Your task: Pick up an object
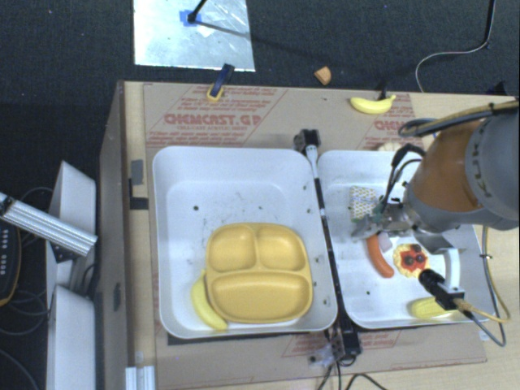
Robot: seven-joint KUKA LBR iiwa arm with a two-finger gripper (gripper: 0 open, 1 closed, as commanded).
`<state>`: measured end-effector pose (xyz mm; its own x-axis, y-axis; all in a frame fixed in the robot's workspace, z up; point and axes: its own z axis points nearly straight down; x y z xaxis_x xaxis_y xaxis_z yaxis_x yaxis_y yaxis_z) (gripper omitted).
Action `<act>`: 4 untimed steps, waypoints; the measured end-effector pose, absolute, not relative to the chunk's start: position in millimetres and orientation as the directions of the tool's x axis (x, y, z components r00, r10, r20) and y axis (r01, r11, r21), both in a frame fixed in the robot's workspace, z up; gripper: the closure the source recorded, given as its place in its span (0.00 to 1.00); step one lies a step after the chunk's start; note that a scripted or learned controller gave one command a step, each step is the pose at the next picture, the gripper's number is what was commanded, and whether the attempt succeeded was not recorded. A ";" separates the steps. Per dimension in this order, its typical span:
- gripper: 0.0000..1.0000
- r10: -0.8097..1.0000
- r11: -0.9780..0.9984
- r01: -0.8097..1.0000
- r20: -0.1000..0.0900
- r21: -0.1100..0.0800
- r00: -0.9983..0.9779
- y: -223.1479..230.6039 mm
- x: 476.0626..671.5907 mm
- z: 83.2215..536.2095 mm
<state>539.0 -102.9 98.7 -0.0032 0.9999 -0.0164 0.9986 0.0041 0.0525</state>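
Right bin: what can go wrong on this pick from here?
1. The pincer is close to a tight cluster of orange sausage, patterned packet and round yellow toy; it may nudge or catch the wrong one.
2. The sausage looks round and smooth, so it could roll away or slip out.

Lighting is even and diffuse from overhead, and the shadows are soft. The left bin and right bin both run bright, near clipping on their floors, with faint grey shading along the inner walls. The shiny sheet on the floor throws patchy glare. The dark carpet is noisy and crushed. The whole frame is low-res and soft, and the tabletop lettering is smeared. The arm is blurry at its edges. The hand sits in soft shade, with mushy detail.
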 end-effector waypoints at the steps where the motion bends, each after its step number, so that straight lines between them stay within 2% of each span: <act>1: 0.00 1.000 0.003 0.999 -0.019 0.055 -0.002 -103.5 533.6 98.7; 2: 1.00 1.000 0.001 0.998 -0.022 0.062 0.000 -105.9 536.0 112.5; 3: 1.00 1.000 0.000 1.000 -0.002 0.004 0.000 -149.0 526.4 177.5; 4: 0.00 1.000 0.001 1.000 -0.001 0.003 -0.001 -148.2 526.2 176.8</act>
<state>526.2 -148.2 176.8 -0.0014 1.0000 -0.0010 1.0000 0.0014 0.0030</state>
